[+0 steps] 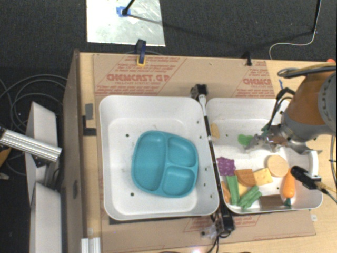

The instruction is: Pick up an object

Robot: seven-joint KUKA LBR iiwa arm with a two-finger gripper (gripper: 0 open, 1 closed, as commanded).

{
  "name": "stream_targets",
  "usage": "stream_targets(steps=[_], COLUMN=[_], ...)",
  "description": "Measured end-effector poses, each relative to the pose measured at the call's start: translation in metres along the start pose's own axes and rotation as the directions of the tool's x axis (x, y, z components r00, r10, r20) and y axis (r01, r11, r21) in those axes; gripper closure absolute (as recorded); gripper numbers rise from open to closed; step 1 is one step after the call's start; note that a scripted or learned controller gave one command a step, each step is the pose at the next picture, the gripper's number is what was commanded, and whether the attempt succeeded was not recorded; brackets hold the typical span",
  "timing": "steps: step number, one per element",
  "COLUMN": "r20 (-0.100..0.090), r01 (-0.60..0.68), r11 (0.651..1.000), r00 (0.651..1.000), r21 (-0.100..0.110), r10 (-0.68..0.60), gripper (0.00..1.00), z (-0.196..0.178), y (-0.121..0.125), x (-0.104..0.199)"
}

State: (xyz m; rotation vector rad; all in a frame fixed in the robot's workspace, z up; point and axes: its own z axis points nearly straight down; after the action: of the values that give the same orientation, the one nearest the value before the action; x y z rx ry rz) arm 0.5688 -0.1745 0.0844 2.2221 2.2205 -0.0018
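Low over right bin, tool.

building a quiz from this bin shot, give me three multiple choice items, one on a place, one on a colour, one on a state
1. Where does the teal plastic divided plate lie?
A. in the left white bin
B. in the right white bin
C. on the cardboard sheet behind the bins

2. What colour is the small bunch-shaped toy beside the divider between the bins?
A. red
B. purple
C. white

3. How does the plate sit?
A. propped on edge against a wall
B. flat, compartments facing up
C. upside down

Answers:
1 A, the plate rests on the left bin's floor.
2 B, the toy is purple, next to the orange and green pieces.
3 B, its three compartments are open to the camera.
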Motion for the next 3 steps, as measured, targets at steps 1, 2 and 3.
stream_targets(steps=[1,2,3], r20=[0.001,0.001,-0.001], r01=[-0.003,0.001,0.001], r11=[1.0,1.0,1.0], r00=[1.0,1.0,1.0], r21=[0.001,-0.008,0.001], r10=[0.003,-0.001,-0.001], gripper=[0.0,0.0,0.0], z=[-0.012,-0.098,-0.055], y=[-0.055,-0.082,-0.083], x=[-0.031,-0.022,-0.032])
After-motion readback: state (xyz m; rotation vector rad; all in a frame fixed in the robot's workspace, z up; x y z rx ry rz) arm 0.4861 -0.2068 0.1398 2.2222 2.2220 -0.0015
